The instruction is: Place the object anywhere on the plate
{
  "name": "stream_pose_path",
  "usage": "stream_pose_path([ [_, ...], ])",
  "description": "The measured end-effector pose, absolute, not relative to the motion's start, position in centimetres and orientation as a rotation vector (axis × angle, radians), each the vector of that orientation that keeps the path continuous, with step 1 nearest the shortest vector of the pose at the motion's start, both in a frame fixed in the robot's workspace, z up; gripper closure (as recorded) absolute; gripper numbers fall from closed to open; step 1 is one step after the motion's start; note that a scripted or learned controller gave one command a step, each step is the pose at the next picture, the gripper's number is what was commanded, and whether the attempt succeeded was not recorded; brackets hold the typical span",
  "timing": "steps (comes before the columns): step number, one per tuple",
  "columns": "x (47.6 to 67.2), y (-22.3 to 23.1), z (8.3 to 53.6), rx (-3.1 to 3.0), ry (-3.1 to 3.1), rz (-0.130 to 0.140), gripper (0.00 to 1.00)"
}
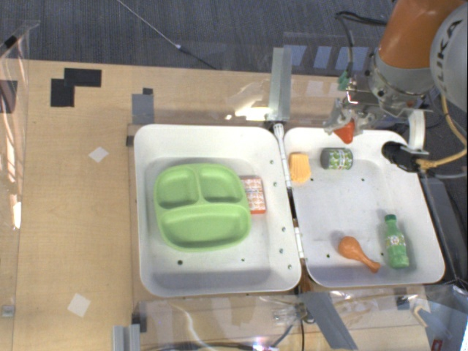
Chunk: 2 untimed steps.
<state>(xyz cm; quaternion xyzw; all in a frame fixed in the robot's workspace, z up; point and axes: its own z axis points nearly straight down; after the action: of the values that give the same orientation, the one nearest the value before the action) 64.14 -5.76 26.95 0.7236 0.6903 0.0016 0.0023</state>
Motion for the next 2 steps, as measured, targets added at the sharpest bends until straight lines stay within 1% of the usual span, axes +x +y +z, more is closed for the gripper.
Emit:
stream_pose_path([
  [1, 60.3, -2.0, 19.6, 2.250, 2.191, 0.003, 1.00],
  [2, 60.4, 7.6, 18.6, 1.702, 2.637, 0.005, 1.00],
])
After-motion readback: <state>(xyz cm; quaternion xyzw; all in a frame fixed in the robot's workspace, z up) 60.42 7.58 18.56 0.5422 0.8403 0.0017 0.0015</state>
